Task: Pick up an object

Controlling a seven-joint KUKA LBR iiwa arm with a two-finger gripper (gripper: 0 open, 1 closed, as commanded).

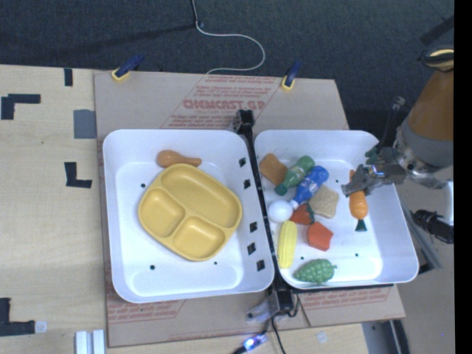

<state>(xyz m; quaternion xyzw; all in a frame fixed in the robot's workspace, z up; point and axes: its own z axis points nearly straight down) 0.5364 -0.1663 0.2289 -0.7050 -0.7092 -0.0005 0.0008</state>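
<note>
Gripper (359, 186) sits over the right bin (391, 268) near its right wall, fingers closed on the top of an orange carrot (358, 206), which hangs below them. Left bin (125, 271) contains a yellow divided tray (189, 211) and a toy drumstick (177, 158). Left of the carrot, well apart, lie a corn cob (286, 243), green grapes (316, 271), a blue bottle (310, 184) and a white ball (280, 212).

My gripper (359, 185) hovers over open white floor in the right bin (383, 268); toys crowd at nine o'clock, a carrot (358, 206) sits just at six, rim at three.
</note>
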